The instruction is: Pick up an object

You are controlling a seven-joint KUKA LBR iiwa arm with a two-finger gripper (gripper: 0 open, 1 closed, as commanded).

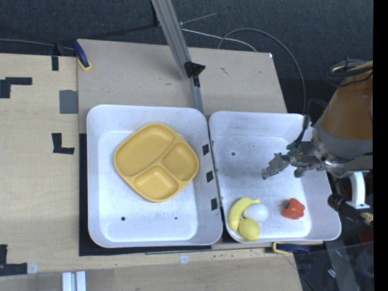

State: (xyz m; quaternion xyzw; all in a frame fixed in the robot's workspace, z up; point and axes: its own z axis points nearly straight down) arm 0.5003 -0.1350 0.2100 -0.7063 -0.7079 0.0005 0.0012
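The gripper [274,167] hangs over the middle of the right bin [242,129], and whether it is apart or together I cannot tell. Near it, toward the bin's near edge, lie a red pepper [293,208], a banana [239,209], a white egg [256,212] and a lemon [248,228], the last three touching. A yellow divided plate [156,161] sits in the left bin [103,180].

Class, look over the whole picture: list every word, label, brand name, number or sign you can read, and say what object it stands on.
None: no readable text anywhere.
The yellow plate, banana, lemon, white egg and red pepper carry no markings.
The black tape pieces on the bench are plain shapes, not letters.
The arm shows no legible brand.
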